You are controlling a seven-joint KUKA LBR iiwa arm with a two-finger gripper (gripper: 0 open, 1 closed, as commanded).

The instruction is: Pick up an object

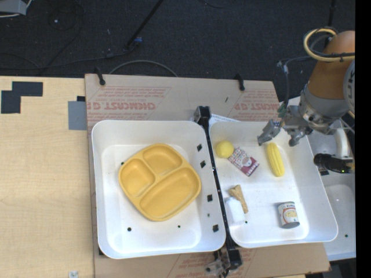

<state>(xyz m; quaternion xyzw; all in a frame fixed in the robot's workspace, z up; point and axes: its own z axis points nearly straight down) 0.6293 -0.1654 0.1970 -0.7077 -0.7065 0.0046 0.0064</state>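
- the desk [40, 172] carries two white bins: the left bin [110, 138], well away from the pincer, and the right bin [316, 213], whose far edge the pincer hangs over.
- one yellow divided plate [159, 181] lies in the left bin, far from the pincer.
- the arm [330, 74] reaches in with the pincer [285, 133] spread wide and holding nothing; it hovers above the right bin, apart from everything in it.
- step in hand, as i judge it: the approach, with no object grasped yet. the next move calls for dropping down over one item and closing on it.
- one corn cob [276, 159] lies just below the pincer, the nearest and likeliest pick.
- one small packet [244, 161] lies beside the corn, farther from the pincer.
- one lemon [225, 149] sits beyond the packet.
- one can [288, 215] rests well below the pincer.
- one small tan piece [238, 197], too small to identify, lies far off.
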